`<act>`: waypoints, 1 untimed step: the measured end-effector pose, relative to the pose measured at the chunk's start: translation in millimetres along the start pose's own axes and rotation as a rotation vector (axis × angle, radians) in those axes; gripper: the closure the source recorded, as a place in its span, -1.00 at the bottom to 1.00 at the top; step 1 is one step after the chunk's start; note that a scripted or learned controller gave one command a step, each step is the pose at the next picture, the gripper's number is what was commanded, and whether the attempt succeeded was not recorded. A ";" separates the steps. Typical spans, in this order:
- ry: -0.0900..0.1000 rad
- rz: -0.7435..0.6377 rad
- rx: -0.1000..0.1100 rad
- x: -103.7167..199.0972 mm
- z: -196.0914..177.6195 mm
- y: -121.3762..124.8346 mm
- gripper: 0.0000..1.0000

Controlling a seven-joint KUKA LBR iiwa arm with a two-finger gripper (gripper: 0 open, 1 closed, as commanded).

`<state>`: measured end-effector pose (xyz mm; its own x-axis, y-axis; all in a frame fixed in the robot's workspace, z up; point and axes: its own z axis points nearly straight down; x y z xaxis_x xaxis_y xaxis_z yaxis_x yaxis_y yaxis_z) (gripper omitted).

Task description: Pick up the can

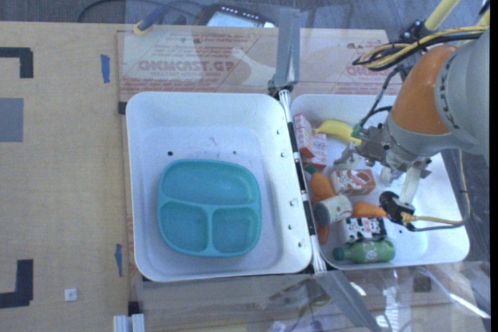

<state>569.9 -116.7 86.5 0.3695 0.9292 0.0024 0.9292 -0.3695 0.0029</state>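
The can [334,207], a pale cylinder, lies on its side in the right bin [451,245], left of the bin's middle. My gripper [352,162] hangs over the same bin, a little above and to the right of the can, reaching in below the orange wrist band [420,101]. Directly under the gripper sits a round red-and-white labelled item [356,181]. Nothing can be made out held in the gripper.
Around the can are an orange piece [320,186], a carrot [369,208], a black-and-white box [364,227] and a green bottle [364,251]. A banana [336,128] and a red-and-white packet [311,142] lie farther back. The left bin [156,113] holds a teal divided plate [208,206].
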 end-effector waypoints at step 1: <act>0.001 0.004 -0.005 -0.9 -11.2 1.7 1.00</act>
<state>571.2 -118.2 97.7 0.3731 0.9278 0.0033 0.9278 -0.3731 0.0074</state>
